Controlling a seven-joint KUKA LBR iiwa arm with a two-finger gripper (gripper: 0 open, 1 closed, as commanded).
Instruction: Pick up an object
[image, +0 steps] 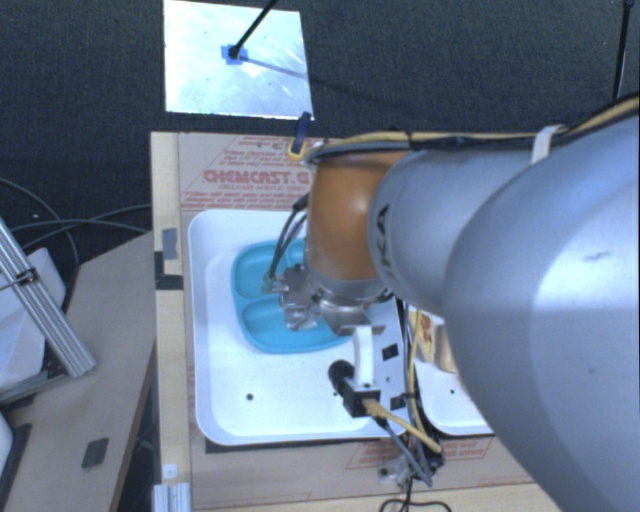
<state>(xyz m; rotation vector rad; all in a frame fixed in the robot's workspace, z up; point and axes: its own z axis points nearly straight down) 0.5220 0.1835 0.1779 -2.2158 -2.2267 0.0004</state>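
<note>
A blue dish-like object (262, 305) with two hollows lies in the left white bin (225, 400), in its middle and far part. My gripper (298, 308) hangs from the orange-banded wrist right over the dish's right side. The wrist and arm cover the gripper's tips and the right part of the dish. Nothing is seen held.
The grey arm covers most of the right bin (462, 412); a small yellow and red thing (424, 336) peeks out there beside the arm. A printed cardboard sheet (240, 170) lies under the bins. A wooden bench (110, 330) and metal rails stand at left.
</note>
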